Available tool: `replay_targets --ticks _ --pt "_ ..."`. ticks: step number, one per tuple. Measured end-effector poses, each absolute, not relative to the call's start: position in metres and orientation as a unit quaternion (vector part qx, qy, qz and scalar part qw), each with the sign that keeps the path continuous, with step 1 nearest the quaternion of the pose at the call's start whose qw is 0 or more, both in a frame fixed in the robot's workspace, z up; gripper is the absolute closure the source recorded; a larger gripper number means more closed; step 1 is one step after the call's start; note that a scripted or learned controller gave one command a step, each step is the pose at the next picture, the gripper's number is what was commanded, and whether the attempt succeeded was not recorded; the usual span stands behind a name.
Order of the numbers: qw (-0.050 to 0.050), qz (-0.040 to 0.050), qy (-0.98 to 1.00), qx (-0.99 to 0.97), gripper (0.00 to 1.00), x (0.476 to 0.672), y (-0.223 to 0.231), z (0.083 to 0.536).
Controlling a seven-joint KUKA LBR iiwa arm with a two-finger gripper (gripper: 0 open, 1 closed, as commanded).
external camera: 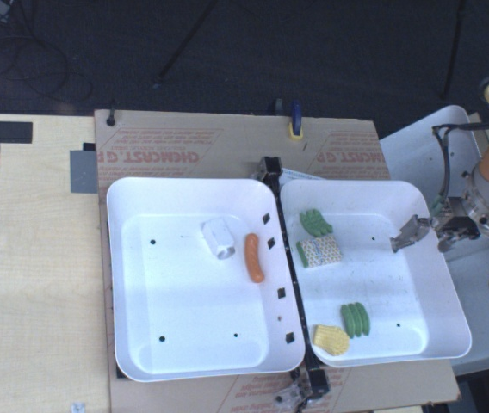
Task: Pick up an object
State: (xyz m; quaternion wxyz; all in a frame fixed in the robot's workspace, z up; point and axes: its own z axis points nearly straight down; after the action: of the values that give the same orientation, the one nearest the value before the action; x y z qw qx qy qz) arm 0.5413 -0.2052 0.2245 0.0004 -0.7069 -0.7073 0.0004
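Note:
The right bin [438, 334] holds a green ridged piece [315, 223], a speckled square block [321, 251], a second green ridged piece [355, 318] and a yellow lumpy piece [331, 340]. In the left bin [133, 334] lie a white cylinder [219, 237] and an orange sausage-shaped piece [254, 258]. My gripper [430, 233] hangs over the right bin's right edge, open, with nothing between its fingers. It is well to the right of the speckled block and apart from every object.
Both bins rest on a brown cardboard sheet [184, 144] on the light wooden bench [29, 274]. A black divider with clips [281, 292] runs between the bins. A blue and yellow clamp [296, 120] stands at the cardboard's far edge.

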Motion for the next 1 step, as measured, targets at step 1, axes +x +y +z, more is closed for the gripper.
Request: replay_targets --ticks 1 --pt "-0.003 -0.0018 -0.709 -0.705 0.00 0.6487 -0.1873 0.2098"
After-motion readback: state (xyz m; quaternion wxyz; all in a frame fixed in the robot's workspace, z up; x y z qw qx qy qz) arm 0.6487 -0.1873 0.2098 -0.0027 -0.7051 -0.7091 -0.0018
